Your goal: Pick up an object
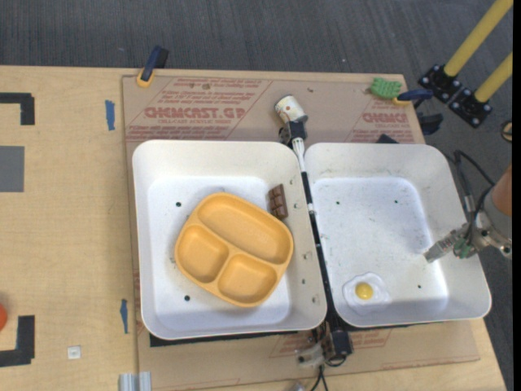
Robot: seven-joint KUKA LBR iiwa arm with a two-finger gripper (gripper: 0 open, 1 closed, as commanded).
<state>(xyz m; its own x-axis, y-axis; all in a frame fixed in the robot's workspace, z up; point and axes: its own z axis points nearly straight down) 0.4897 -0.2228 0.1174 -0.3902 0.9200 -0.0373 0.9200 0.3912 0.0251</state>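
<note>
A yellow three-compartment plate (234, 248) lies in the left bin (155, 218). A small brown bar (278, 201) leans against that bin's right wall. A toy fried egg (364, 290) rests near the front of the right bin (366, 169). My gripper (438, 251) reaches in over the right bin's right side, low above the floor, to the right of and a little behind the egg. Nothing shows in its grasp.
The two bins meet along a central ridge (313, 235). A white and black knob (287, 109) stands behind them on the cardboard sheet. A green clip (383, 87) and a blue clamp (152, 62) hold the sheet's back corners. Yellow poles (484, 23) stand at the back right.
</note>
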